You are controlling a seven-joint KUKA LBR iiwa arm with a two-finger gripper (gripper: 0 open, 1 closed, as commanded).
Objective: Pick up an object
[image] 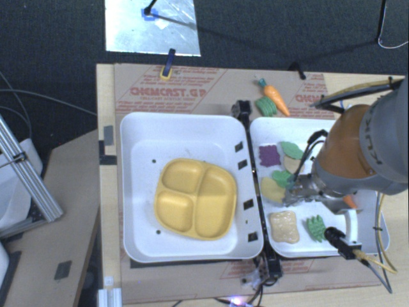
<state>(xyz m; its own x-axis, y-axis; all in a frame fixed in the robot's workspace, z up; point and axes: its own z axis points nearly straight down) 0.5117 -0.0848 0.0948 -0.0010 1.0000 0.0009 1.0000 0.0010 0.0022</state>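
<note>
- The arm (358, 149) reaches in from the right over the right bin (367, 251)
- The gripper (293, 194) is low in that bin, just beside a pale yellow piece (271, 189) and a green piece (282, 177); whether it is wide or narrow I cannot tell
- Nearby lie a purple piece (269, 153), a beige slice (284, 226) and a small green toy (315, 228)
- The left bin (137, 133) holds a yellow divided plate (194, 197)
- A toy carrot (275, 96) lies on the bench beyond the bins

Left bin (137, 190): a divided plate (195, 198) sits in its middle.
Right bin (268, 130): several small toy pieces (284, 226) lie inside, under the arm (361, 152).
Behind the bins: a toy carrot (273, 98) on the bench (192, 85).
</note>
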